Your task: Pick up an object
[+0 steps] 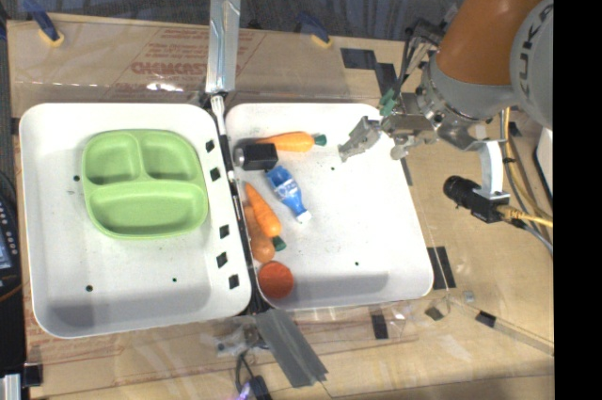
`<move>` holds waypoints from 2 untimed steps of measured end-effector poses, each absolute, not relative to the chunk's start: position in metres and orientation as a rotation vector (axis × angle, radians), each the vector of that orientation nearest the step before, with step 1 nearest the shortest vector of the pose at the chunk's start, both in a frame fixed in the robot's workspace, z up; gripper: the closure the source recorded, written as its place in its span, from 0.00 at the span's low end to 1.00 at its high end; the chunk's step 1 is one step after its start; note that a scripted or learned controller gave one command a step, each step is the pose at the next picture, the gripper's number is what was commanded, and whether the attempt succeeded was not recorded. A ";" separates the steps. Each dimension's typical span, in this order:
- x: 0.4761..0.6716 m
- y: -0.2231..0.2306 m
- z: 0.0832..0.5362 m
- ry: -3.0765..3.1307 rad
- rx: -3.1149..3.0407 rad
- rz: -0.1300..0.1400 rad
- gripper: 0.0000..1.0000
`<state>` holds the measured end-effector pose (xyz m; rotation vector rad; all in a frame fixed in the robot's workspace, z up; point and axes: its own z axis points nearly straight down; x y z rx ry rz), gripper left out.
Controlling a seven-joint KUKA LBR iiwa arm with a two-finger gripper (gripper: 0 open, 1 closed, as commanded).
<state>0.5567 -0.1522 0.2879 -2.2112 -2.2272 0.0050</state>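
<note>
The gripper (pixel 358 137), fingers apart and empty, hovers near the right bin's (pixel 395 229) top edge; the small blue bottle (pixel 287 192) mid-bin looks light, rigid, slippery, best pinched across its middle.

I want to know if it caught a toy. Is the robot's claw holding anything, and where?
No, nothing is held. The gripper hangs open over the right bin, apart from the carrots and the little blue bottle.

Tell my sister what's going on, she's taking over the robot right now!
Hand: above the right bin's upper right part, holding nothing.
Things: all in the right bin, by its left wall. A carrot near the top with a black piece beside it, a blue tube, another carrot, a red ball.
Left bin: a green divided plate.
Done: nothing picked.
Left: grab one object.
</note>
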 end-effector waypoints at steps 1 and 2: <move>0.587 -0.097 0.205 -2.300 -2.133 0.008 0.00; 0.587 -0.098 0.215 -2.302 -2.130 0.008 1.00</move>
